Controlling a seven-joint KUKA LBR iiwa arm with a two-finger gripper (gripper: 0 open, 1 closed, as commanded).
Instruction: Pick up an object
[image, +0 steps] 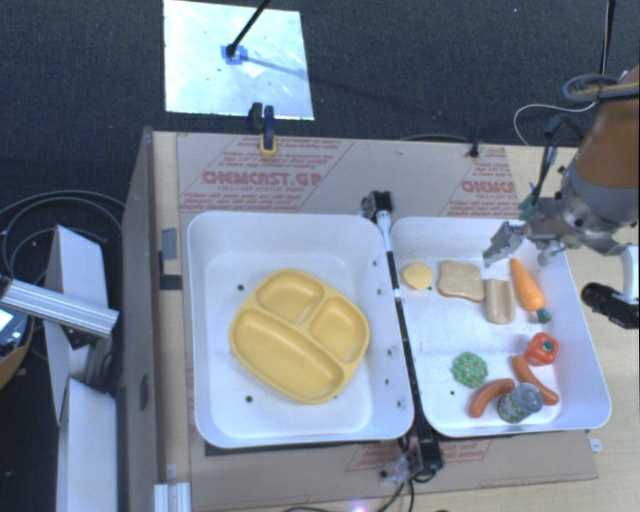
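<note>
Yellow tray (299, 335) in left bin (210, 300), toy food in right bin (590, 370); fingers (503, 243) spread, empty.

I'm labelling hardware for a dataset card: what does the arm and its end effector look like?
The grey arm carries a wide orange band above the wrist. Thin pale cables loop beside it at the top. Its end effector is light grey metal with two short angular fingers.

Bench contents, counted by kind.
Two shallow white plastic bins (300, 232); one yellow three-compartment tray (299, 335); one pale yellow round piece (417, 275); two tan bread-like pieces (461, 280); one orange carrot (526, 285); one green broccoli floret (467, 369); one red pepper (541, 348); two reddish sausages (490, 396); one grey round object (519, 404).
</note>
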